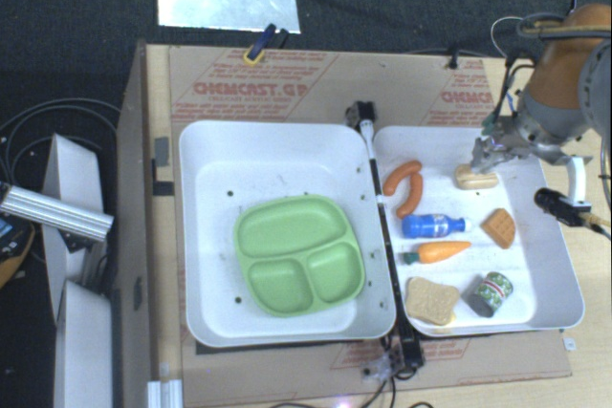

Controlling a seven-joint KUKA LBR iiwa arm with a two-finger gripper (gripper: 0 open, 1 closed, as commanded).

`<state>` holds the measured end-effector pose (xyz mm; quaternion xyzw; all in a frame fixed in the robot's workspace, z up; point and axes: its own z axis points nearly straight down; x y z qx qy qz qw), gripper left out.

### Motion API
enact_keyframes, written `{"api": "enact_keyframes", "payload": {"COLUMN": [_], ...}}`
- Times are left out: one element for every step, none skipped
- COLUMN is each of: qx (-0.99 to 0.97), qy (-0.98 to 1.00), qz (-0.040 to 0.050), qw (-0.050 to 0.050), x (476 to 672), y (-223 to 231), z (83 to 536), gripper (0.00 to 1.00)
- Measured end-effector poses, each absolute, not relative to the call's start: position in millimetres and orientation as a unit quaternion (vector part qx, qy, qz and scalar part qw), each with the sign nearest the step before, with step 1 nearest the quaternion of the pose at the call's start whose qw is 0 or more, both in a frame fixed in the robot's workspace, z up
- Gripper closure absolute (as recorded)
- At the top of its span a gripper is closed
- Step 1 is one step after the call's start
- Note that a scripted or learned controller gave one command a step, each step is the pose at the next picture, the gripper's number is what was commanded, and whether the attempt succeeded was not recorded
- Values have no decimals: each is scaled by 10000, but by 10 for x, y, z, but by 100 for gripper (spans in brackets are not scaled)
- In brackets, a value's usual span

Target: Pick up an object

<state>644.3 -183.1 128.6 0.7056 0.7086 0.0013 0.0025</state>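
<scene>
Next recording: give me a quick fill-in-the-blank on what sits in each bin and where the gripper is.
1. The green divided tray lies in the ____ bin.
2. The blue bottle lies between the sausages and the ____.
3. The gripper is right above the pale ____ piece at the right bin's far side.

Missing words: left; carrot; bread-like

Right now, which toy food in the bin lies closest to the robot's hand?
The pale beige piece at the right bin's far side, just under the gripper; the other foods lie nearer the camera.
</scene>
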Motion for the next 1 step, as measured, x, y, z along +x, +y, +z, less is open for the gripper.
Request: {"api": "enact_keyframes", "payload": {"qx": [7054], "qy": [7088], "qz": [14], "qw": [8], "x": [6694], "y": [-1163], "z": [998], "gripper": [0]}}
